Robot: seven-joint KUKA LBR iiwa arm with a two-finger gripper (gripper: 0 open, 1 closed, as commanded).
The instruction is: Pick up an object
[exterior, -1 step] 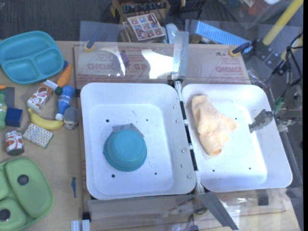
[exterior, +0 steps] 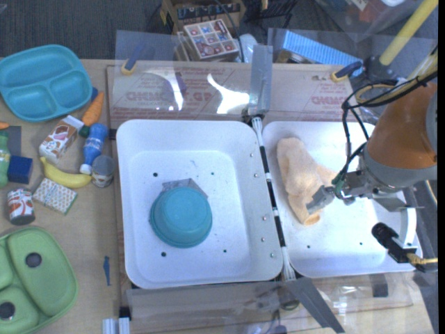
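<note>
I see a wooden bench point(exterior: 97, 256) carrying two white bins, left bin point(exterior: 139, 152) and right bin point(exterior: 348, 256), with clutter behind. One teal bowl point(exterior: 181, 216) sits well left of my gripper point(exterior: 323, 199). One tan cloth point(exterior: 300, 176) lies touching its fingertips, long axis running away from the camera. Finger spacing: cannot tell.

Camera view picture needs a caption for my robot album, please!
Robot gripper touches a tan cloth in the right bin; a teal bowl sits upside-down in the left bin.
</note>
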